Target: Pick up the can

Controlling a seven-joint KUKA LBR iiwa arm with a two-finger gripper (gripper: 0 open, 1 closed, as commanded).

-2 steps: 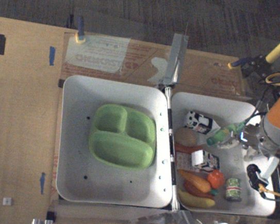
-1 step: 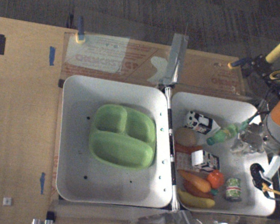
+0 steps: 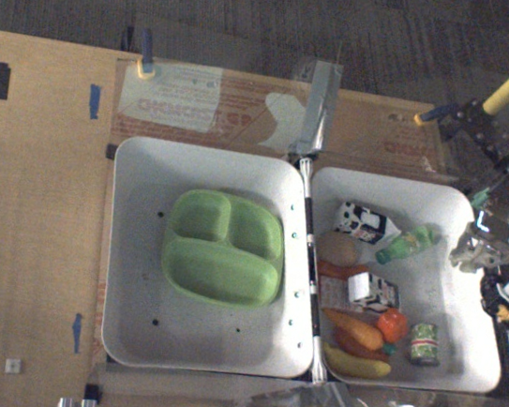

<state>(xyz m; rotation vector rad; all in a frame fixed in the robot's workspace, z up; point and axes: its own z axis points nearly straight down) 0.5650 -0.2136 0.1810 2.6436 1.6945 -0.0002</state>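
Two white bins sit side by side on the table (image 3: 22, 239). The left bin (image 3: 123, 320) carries a green divided tray (image 3: 224, 248). The right bin (image 3: 475, 316) carries a clutter of small items: a green bottle (image 3: 408, 244) on its side, a black-and-white carton (image 3: 366, 222), a second small carton (image 3: 373, 291), a carrot (image 3: 353, 329), a banana (image 3: 356, 363), a red pepper (image 3: 393, 325), and the can (image 3: 424, 344). The can stands upright near the bin's front right corner, just beside the pepper and apart from the bin wall.

The gripper (image 3: 475, 250) hangs at the bin's right rim, well back from the can; I cannot tell whether its jaws are spread or pressed together at this size.

To do this well, I'd judge the arm should move over the can, descend straight down with jaws wide, and line them so neither catches the pepper. Close around the can's middle, then lift vertically.
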